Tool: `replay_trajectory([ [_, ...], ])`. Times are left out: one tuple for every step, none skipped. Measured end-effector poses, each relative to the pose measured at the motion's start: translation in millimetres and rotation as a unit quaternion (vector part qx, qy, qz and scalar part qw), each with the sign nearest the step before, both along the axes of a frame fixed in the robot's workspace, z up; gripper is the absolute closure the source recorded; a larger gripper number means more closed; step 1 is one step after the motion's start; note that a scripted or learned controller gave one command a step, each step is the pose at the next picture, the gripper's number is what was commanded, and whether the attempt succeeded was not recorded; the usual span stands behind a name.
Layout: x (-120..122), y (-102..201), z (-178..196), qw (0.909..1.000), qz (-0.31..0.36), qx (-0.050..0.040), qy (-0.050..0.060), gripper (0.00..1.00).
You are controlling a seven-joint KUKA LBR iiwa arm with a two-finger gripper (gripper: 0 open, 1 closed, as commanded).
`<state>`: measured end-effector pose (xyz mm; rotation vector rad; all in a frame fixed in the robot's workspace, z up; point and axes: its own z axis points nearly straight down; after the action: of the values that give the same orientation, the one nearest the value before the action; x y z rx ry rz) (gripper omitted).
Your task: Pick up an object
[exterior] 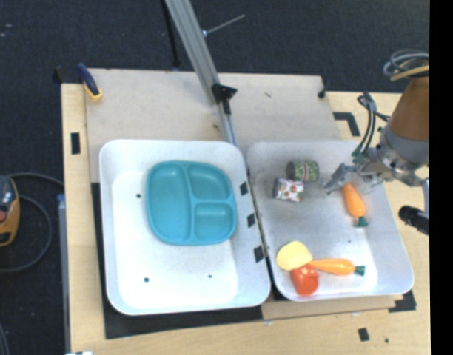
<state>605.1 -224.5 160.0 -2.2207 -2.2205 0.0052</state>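
Observation:
My gripper (352, 180) hangs over the right side of the right bin (389, 272), and its two grey fingers stand apart, so it is open. An orange toy carrot (354, 201) with a green tip lies on the bin floor, its upper end just below and between the fingers. I cannot tell whether the fingers touch it. Also in this bin are a dark can (304, 170), a small white and red box (289, 190), a yellow lemon (294, 256), a red piece (305, 279) and a second carrot (332, 266).
The left bin (123, 272) holds a teal divided plate (189, 202). A grey metal pole (197, 50) slants up from between the bins. The arm's orange band (411, 113) and cables are at the right edge. There is bare bin floor around the middle of the right bin.

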Motion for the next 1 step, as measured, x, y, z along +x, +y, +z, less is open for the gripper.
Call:
replay_trajectory([
  [0.4, -0.6, -28.9, 1.0, 0.0, 0.0005, -0.002, 0.0],
])
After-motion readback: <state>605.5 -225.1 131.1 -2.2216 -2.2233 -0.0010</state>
